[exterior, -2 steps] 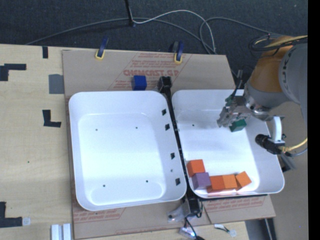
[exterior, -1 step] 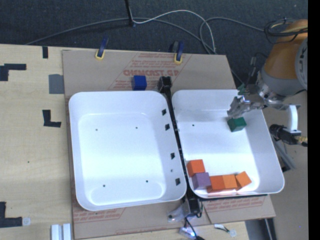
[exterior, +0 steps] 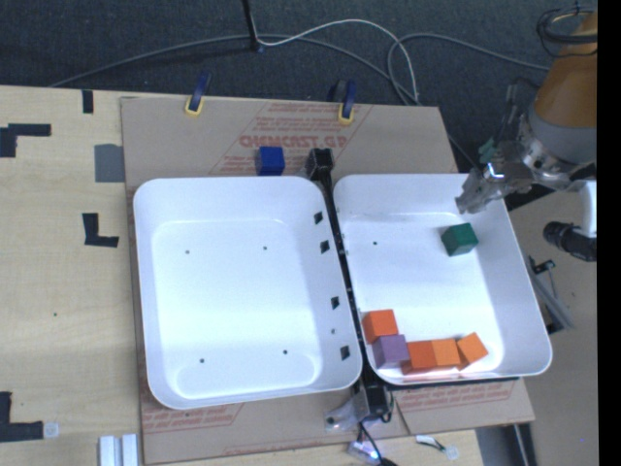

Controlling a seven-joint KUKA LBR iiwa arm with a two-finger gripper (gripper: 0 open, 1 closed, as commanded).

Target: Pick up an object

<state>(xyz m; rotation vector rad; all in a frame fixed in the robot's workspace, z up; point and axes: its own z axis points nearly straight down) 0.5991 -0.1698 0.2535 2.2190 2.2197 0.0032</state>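
Note:
In the right bin (exterior: 505, 260) a green block (exterior: 459, 238) lies near the far right side. Along that bin's near edge sit an orange block (exterior: 379, 322), a purple block (exterior: 392, 349), a longer orange block (exterior: 434, 354) and another small orange block (exterior: 472, 347). My gripper (exterior: 477, 192) hangs over the far right corner of the right bin, just above and right of the green block. Nothing shows between its fingers.
The left bin (exterior: 155, 289) stands beside the right one, joined by black clips along the shared wall. A blue block (exterior: 271, 159) rests on the cardboard behind the left bin. Cables run across the dark floor at the back.

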